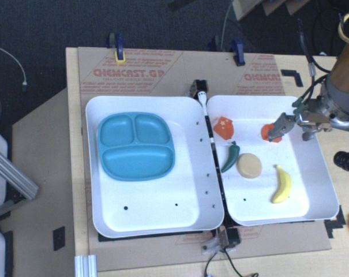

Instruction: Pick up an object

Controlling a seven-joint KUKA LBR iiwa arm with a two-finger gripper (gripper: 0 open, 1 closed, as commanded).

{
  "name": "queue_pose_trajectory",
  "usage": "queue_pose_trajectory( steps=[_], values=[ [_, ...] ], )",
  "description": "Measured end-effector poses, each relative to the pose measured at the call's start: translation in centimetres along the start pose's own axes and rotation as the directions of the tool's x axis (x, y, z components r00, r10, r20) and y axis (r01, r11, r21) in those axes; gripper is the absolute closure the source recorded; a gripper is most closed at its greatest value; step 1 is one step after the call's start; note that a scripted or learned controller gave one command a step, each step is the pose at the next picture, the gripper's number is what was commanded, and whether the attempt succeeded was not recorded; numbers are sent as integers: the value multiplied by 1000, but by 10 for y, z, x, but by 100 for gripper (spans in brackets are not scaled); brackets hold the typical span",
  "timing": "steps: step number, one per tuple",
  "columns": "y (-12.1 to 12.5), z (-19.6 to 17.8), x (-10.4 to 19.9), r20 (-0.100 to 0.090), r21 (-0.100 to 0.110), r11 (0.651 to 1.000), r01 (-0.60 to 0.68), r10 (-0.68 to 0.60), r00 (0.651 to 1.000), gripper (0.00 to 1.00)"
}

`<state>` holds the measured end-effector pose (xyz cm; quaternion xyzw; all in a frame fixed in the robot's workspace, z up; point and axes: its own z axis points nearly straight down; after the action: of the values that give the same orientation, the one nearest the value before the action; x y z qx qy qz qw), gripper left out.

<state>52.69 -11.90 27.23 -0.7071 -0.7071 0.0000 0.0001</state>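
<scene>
Nearest the camera in the right bin (318, 209), a banana (282, 184) is seen lying lengthwise, with a tan round piece (249, 165) just to its left and a green pepper (230, 156) leaning toward the divider; all are judged to be light, hard, smooth toy food, likely to slip under a loose pinch. Farther back, a red strawberry-like piece (223, 127) is set apart from them. The likely target, a small orange-red object (270, 133), is found near the back right of that bin, touching the end effector (282, 127); whether it is clamped between the fingers, or whether they are apart, cannot be told. A hold across its widest part is judged best. The bin wall beside it is considered the main obstruction. A blue divided plate (137, 146) is left in the left bin (157, 212) on the tabletop (162, 62).
</scene>
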Motion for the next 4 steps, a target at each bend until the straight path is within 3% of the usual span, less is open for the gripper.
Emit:
queue_pose_trajectory(
  steps=[3, 4],
  values=[
    [-2, 144, -19, -1, 4, 1000, -1, 1, 1000, 0],
    [-1, 132, -19, 1, -1, 1000, -1, 1, 1000, 100]
  ],
)
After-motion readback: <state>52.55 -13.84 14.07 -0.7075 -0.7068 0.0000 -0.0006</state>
